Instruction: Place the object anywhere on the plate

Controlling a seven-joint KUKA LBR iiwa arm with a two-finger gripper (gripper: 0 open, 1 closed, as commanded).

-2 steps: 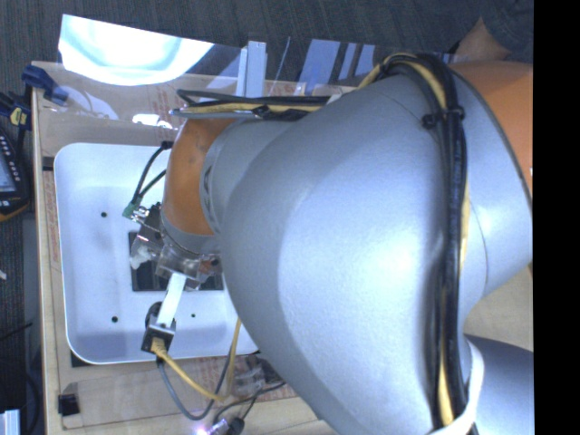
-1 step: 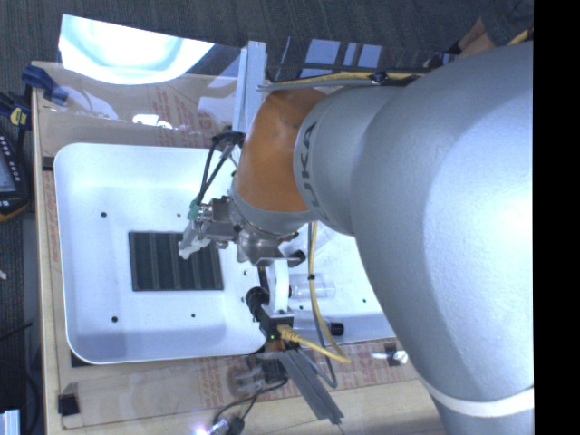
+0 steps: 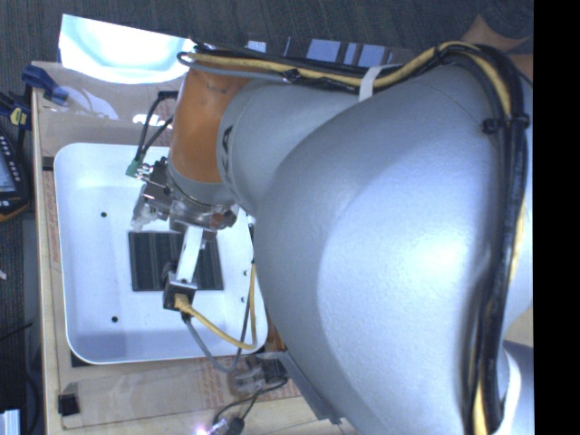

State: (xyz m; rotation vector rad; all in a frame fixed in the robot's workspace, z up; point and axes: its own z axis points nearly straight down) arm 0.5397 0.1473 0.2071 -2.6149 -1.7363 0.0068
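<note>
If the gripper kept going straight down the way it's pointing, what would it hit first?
Probably the dark ribbed plate lying flat in the white bin, right under the gripper; depth is hard to judge.

Bin (image 3: 86, 243): smooth white plastic, faint sheen. Plate (image 3: 149, 261): dark, matt, ribbed. Arm shell (image 3: 390, 243): grey, smooth, semi-gloss; orange band (image 3: 199, 125) satin. Bench (image 3: 136, 383): pale bare wood. Floor (image 3: 272, 7): dark rough carpet.
</note>
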